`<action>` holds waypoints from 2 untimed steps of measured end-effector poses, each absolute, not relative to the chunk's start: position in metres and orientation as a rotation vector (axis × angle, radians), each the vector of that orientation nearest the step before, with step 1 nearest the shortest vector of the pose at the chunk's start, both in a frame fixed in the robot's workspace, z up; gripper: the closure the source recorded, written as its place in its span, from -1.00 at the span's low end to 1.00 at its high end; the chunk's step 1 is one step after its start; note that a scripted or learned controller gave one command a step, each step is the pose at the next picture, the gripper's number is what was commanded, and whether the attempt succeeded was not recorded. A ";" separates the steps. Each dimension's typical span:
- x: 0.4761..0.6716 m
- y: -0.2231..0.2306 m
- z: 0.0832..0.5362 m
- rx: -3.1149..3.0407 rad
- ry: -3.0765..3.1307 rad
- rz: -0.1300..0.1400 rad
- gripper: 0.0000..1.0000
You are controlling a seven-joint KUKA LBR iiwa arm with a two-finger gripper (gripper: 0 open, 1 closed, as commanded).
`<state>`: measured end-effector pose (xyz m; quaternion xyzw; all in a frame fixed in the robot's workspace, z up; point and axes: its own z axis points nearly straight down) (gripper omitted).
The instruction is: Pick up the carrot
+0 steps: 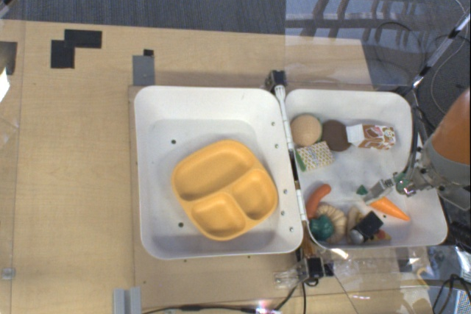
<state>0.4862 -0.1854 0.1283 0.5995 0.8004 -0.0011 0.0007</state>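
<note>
Wooden desk (73,158) carries 2 white bins; the right bin (401,105) holds the carrot (391,209) at its near right, long axis running left-right. Just above and touching-close, the hand (394,186) hovers; whether released or clenched, I cannot tell.

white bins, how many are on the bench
2. The left bin holds a yellow divided plate; the right bin, touching it along the middle, holds the carrot among other small things.

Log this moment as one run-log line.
task: pick carrot | gripper: above carrot, right bin | grasp: not seen | yellow plate: left bin
</note>
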 end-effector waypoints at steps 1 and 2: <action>0.512 -0.196 0.088 2.249 2.183 0.008 -1.00; 0.516 -0.194 0.100 2.238 2.184 0.019 1.00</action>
